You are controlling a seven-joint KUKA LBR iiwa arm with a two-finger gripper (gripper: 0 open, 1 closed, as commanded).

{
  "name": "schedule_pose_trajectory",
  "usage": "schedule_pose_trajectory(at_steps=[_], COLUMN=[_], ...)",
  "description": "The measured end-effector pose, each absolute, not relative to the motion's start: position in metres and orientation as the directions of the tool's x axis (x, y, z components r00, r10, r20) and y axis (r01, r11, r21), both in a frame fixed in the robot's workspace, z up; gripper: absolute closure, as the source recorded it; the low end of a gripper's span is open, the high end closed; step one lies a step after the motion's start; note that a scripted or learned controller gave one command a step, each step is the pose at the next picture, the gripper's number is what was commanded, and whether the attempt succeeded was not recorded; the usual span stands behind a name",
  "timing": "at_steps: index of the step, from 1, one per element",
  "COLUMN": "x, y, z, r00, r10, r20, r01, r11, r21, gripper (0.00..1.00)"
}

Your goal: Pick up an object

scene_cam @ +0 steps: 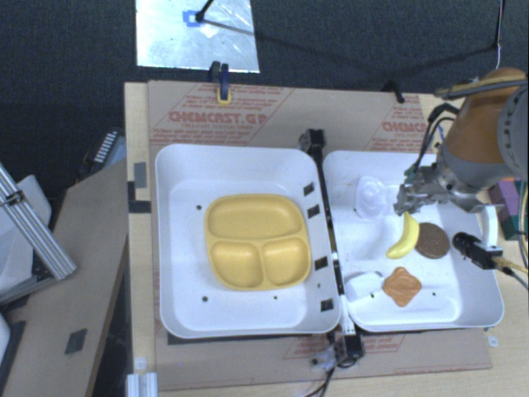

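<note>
The floor [66,48] around the bench is covered with a dark carpet, and a shiny grey sheet [197,23] with a small blue mark lies on it at the top of the view, with thin black cables crossing near it. The bench top is a light brown board [273,110] with red printed letters, and a yellow and blue clamp [222,83] holds its far edge. At the left stands a lower brown surface [83,263] with an aluminium profile bar [33,230] lying over it at a slant.
</note>
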State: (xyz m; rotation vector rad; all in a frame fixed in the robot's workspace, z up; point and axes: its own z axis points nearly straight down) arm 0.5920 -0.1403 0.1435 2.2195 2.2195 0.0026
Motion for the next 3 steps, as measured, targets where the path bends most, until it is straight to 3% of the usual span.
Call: schedule_pose_trajectory(at_steps=[2, 3], x=[0.589, 0.585], y=[-0.150, -0.091], z=[0.240, 0.230], r00=[-0.004, -0.008], r10=[1.000, 1.000], r20=[-0.002, 0.001], r01=[1.000, 1.000], r11=[0.004, 0.008], r21=[0.006, 0.001], gripper=[1.00, 1.00])
